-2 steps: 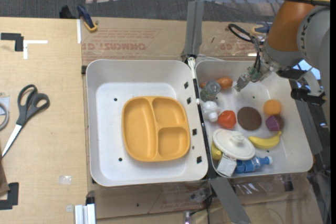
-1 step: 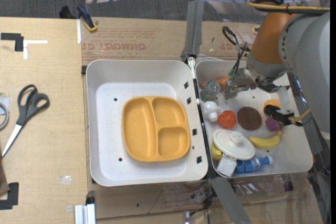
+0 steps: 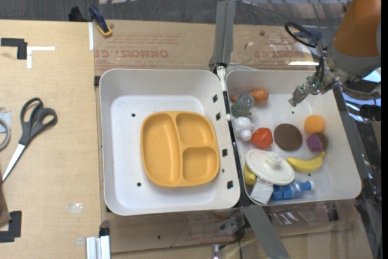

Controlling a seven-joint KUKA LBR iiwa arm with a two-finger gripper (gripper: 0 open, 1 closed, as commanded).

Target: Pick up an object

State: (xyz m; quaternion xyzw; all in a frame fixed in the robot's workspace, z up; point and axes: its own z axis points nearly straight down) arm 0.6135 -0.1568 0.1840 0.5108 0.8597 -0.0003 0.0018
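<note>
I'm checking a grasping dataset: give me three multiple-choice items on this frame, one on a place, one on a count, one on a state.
1. Where does the yellow divided plate lie?
A. in the left bin
B. in the right bin
C. on the bench beside the scissors

2. How many compartments does the plate have?
A. two
B. three
C. four

3. What is the state of the gripper?
A. clamped on the banana
B. resting on the plate
C. above the right bin's far part, with nothing seen between its fingers

Answers: 1 A, the plate sits alone within the left bin's walls. 2 B, ridges split it into one long section and two smaller ones. 3 C, bare white floor shows beneath the gripper, and the banana lies apart near the front.
</note>
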